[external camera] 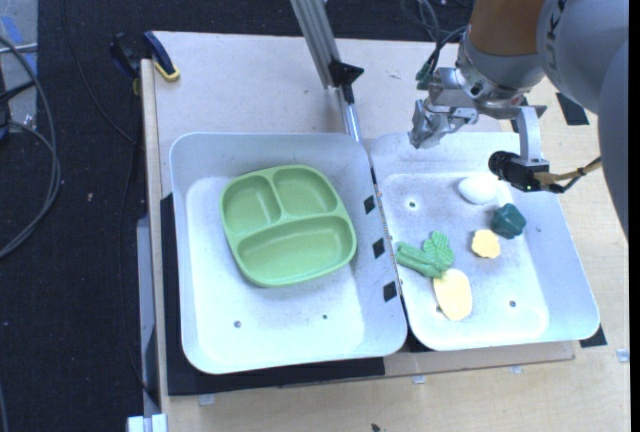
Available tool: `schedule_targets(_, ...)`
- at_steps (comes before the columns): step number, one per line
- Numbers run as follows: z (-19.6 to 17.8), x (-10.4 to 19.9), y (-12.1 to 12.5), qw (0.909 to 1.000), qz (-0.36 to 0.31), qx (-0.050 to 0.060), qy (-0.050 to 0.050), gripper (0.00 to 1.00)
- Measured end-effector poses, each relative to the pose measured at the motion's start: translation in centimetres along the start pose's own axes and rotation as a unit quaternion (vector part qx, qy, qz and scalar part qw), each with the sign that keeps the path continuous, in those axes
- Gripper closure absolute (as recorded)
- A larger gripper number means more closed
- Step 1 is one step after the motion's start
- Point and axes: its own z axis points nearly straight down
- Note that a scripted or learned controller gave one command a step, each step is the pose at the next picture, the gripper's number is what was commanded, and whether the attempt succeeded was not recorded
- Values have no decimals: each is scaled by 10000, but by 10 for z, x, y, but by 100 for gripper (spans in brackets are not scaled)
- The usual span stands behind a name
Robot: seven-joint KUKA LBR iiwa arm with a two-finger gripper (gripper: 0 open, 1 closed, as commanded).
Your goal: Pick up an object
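fingers (428, 135) above right bin's (560, 315) far edge, nothing visibly between

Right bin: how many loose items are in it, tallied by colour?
White: 1, a white piece
Dark green: 1, a dark green piece
Light green: 1, a light green toy
Yellow: 2, a small piece and a larger piece
Total: 5

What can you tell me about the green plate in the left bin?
The plate is light green and looks like matte plastic, a rounded rectangle with three compartments: two small ones on the far side, one long one nearer the camera. It lies flat and upright on the floor of the left bin, turned slightly askew. All compartments look empty, and nothing else touches it.
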Motion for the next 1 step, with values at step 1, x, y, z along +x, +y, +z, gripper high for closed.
schedule_targets(1,-1,47,4,10000,3,2,1,100)
